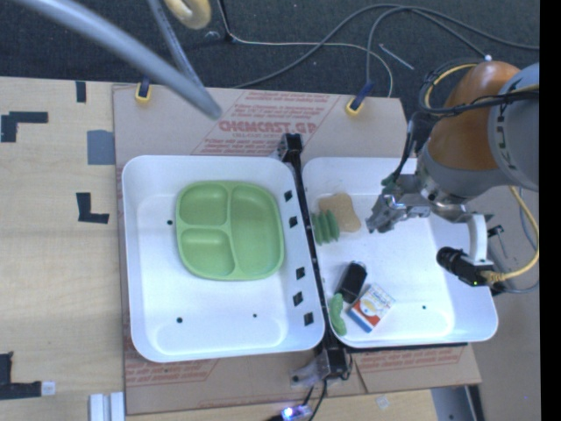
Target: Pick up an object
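The jaws (379,220) hang over the right bin (438,318), near its upper middle. Whether they are spread or pressed together cannot be told; nothing is seen between them.

Candidate objects in the right bin, counted:
- One tan sponge-like pad (339,211), flat, roughly square, pale brown, lying just left of the jaws.
- One green ribbed piece (326,227), small and ridged, touching the lower left edge of the pad, further left of the jaws, against the divider between the bins.
- One black block (352,281), small, oblong, tilted, lying below and slightly left of the jaws.
- One small card or packet (372,307), white with red, blue and yellow print, lying below the jaws, just beside the black block.
- One green object (337,310), small and rounded, at the lower left of the bin, touching the packet's left edge.

The left bin (145,261), well to the left of the jaws, holds one light green plate (230,231) with three compartments, lying flat.

Both bins rest side by side on a cardboard sheet (263,117) on the tabletop (53,261).
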Controlling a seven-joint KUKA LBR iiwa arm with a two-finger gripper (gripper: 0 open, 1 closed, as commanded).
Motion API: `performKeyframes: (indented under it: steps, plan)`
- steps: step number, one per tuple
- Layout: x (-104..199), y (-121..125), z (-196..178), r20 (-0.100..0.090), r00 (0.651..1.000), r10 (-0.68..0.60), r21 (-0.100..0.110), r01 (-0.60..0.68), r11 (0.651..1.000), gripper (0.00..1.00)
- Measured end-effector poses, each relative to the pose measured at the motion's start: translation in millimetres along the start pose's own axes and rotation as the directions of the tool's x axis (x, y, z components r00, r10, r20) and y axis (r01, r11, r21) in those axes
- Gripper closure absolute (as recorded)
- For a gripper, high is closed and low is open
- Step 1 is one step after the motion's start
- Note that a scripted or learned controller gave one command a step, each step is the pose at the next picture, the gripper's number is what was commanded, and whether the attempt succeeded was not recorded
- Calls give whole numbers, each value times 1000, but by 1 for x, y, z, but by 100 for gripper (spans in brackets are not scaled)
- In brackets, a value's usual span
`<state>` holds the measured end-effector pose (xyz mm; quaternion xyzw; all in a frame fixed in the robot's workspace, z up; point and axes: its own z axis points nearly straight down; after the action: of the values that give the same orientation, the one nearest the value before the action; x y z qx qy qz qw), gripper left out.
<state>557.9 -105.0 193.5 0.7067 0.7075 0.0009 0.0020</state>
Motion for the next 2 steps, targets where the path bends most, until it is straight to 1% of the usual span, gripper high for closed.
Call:
performKeyframes:
  steps: [1,2]
  plan:
    - [0,1,-37,-1,1000,0,2,0,1000,100]
    - [47,12,-41,-3,1000,-5,6,5,1000,100]
